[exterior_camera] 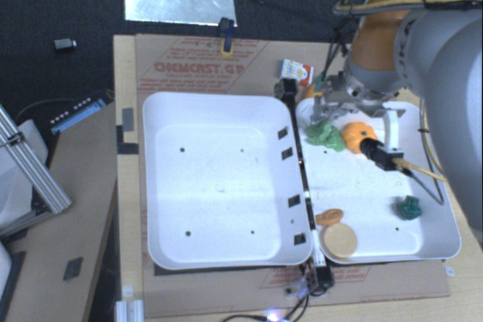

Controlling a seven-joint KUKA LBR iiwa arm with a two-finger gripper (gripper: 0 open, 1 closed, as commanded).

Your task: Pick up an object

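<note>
The right bin [430, 237] holds several small objects. A green leafy piece [325, 136] lies near its far left corner, with an orange ball-like object [357, 135] right beside it. A dark teal lump [408, 207] sits toward the right side. At the near left corner lie a tan round disc [339, 240] and a small orange-brown piece [329, 217]. My gripper [329, 111] hangs just above the green piece, at the far left corner of this bin. The wrist above it hides its fingers.
The left bin [155, 185] stands beside the right one, with a black divider strip [299, 162] between them. A small white and orange packet [296, 72] lies behind the bins. The grey arm [445, 64] covers the far right of the bench.
</note>
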